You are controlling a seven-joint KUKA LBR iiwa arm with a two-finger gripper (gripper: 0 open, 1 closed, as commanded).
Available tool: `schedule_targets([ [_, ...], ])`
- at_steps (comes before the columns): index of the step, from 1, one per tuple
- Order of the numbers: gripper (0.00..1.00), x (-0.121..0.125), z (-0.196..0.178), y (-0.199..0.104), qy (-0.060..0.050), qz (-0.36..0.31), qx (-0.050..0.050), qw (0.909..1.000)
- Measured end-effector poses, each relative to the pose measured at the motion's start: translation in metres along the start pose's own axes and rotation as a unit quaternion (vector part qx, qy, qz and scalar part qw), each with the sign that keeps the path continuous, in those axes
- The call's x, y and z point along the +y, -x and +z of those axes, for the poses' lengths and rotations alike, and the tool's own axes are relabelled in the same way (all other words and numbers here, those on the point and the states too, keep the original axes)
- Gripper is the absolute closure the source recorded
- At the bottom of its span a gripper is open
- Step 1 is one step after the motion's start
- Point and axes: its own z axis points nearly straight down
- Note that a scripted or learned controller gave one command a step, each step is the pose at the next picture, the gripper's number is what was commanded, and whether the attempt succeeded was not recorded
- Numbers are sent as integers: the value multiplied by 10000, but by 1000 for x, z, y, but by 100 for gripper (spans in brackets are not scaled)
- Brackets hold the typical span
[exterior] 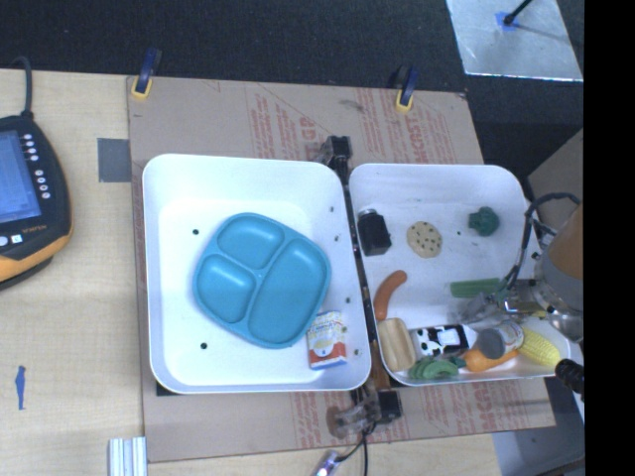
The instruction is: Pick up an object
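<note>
**Colleague:** Where are you, and have you got anything?

**Me:** My gripper (493,313) sits low over the near right corner of the right bin (446,178). From this angle I cannot tell whether it is released or clenched, and I see nothing held in it. What I could pick is crowded directly below it: a grey cylinder (502,337), with a corn cob (541,346) just to its right, an orange piece (484,362) toward me, and a black-and-white spotted toy (440,340) to the left. A green stick (474,288) lies just beyond the gripper, on its far side.

**Colleague:** What worries you?

**Me:** The crowding. I judge that closing here could catch two items at once, or nudge the rounded ones aside so they squirt out. The bin wall is also very close on the gripper's right, so a descent could clip it.

**Colleague:** Easier targets?

**Me:** The cookie (425,238) and the dark green lump (484,221) lie well beyond the gripper, each apart from its neighbours. The cookie looks flat, though, so I could skid over it.
</note>
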Motion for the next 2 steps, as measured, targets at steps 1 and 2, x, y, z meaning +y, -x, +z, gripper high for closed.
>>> schedule_targets([
  [1, 0, 75, -1, -45, 4, -11, -3, 10000],
  [2, 100, 75, -11, -44, -8, -15, -3, 10000],
])
